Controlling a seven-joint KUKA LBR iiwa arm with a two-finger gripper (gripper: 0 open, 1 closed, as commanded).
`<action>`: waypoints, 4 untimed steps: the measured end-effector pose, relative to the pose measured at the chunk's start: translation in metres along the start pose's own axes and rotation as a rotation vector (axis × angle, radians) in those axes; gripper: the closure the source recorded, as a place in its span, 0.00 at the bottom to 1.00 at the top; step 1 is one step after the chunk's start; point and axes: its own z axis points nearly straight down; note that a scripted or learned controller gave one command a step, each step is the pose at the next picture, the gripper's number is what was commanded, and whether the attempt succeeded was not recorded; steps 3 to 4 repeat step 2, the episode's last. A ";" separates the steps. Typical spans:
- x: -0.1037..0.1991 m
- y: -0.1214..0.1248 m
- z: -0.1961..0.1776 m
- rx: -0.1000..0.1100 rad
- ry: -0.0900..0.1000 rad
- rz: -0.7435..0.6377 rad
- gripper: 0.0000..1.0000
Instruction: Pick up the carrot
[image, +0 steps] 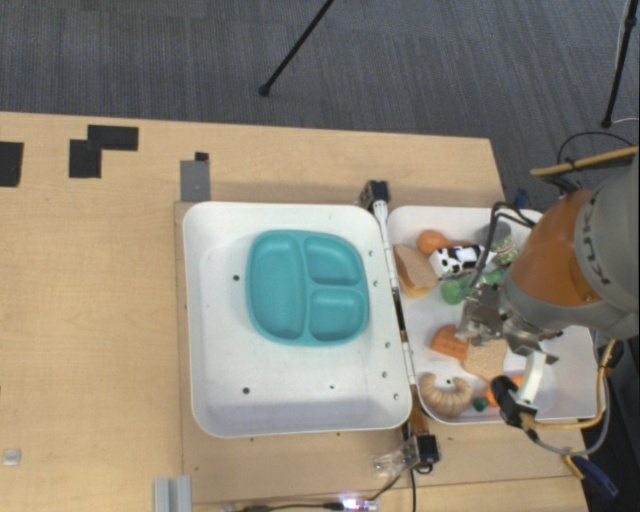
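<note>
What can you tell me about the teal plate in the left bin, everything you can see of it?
The plate is a teal tray with rounded corners that looks like smooth moulded plastic. Raised ridges split it into three compartments: one long one on the camera view's left and two smaller ones stacked on the right. It lies flat, slightly turned, on the floor of the left bin, toward the far side. Only the bin floor touches it.

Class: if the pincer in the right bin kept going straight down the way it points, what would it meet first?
Most likely the orange carrot piece lying just below and left of the pincer in the right bin; depth is unclear, so it might land beside it.
</note>
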 end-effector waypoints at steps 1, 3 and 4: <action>0.117 -0.003 -0.075 0.050 -0.009 0.120 1.00; 0.114 -0.017 -0.073 0.054 -0.024 0.370 1.00; 0.114 -0.017 -0.073 0.054 -0.024 0.370 1.00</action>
